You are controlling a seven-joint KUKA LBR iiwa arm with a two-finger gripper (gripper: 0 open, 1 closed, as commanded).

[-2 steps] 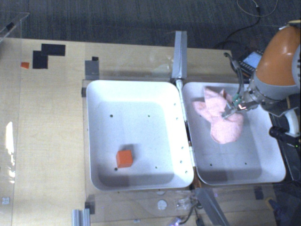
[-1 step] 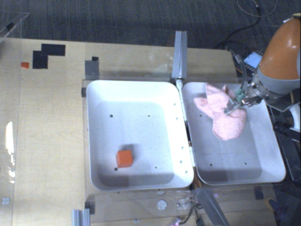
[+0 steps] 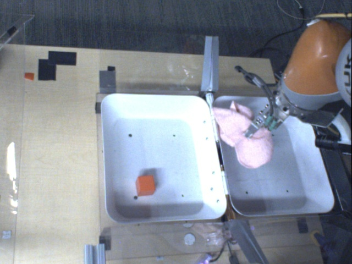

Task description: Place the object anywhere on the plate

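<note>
In the right bin (image 3: pixel 308 186), a pale pink plate (image 3: pixel 250 147): matte, soft-looking, uneven in outline, with a rounded lobe at its near end and a more ragged, lobed part at its far left end, close against the bin's left wall.

Directly over the plate's upper middle, the gripper (image 3: pixel 257 128): slim, dark metal with a touch of green, angled down and to the left. Cannot tell whether spread or closed, and nothing seen held in it.

Up and to the right of the plate, the arm's wrist: a glossy, rounded orange band (image 3: pixel 313 59) above a smooth grey collar, with thin dark rods reaching out toward the plate.

Well to the left of the plate and somewhat nearer the camera, in the left bin (image 3: pixel 110 147), the orange block (image 3: pixel 146 185): small, boxy, flat-faced, resting alone on the smooth white floor and casting a short shadow. Well apart from both plate and gripper.

Both bins shallow, white, hard and smooth, with rounded corners and a few small dark dots on their floors.

Just left of the plate and beyond it, a straight grey metal bar (image 3: pixel 209 65) running away between the two bins.

Far to the left of the plate, on the pale wood-grain bench (image 3: pixel 55 175), flat black stepped shapes (image 3: pixel 55 64) and a tiny orange square (image 3: pixel 29 76)
</note>
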